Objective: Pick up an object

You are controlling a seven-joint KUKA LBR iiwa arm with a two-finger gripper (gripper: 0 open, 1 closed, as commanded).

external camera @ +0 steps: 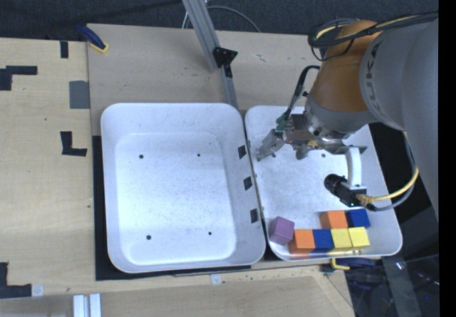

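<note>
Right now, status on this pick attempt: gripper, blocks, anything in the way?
Gripper above right white bin, holding nothing. Coloured cube blocks clustered at bin's near edge, purple cube leftmost. Nothing between.

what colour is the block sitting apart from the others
Purple block, clearest in the camera view.

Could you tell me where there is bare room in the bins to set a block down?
The left bin floor is bare wall to wall. The right bin is crowded along its near edge by the blocks; the gripper hangs over its far half.

Speckled glossy white plastic bins [171,120] on a matt pale wooden bench [149,59].
</note>
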